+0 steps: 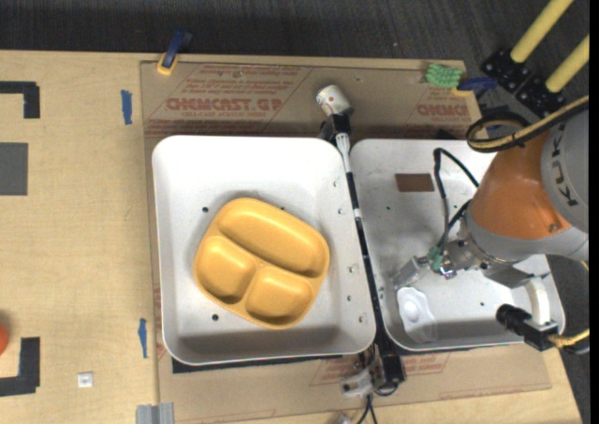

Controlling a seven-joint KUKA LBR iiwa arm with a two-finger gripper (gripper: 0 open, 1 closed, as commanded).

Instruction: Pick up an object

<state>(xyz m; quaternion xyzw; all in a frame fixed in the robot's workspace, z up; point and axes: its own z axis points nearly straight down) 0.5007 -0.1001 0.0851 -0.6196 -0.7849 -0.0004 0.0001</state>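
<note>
A yellow three-compartment plate (262,261) lies in the left bin (178,226), a little left of its middle. In the right bin (384,179) a small white, partly clear object (413,306) rests near the front left corner. My gripper (418,270) hangs low over the right bin, just above and behind that white object; whether it touches the object cannot be made out. The grey arm with its orange band (510,202) covers the right half of that bin.
A small brown flat patch (415,182) sits on the right bin's floor near the back. A black cable (449,188) loops from the wrist over the bin. The rim between the bins (357,235) runs close to the left of my gripper.
</note>
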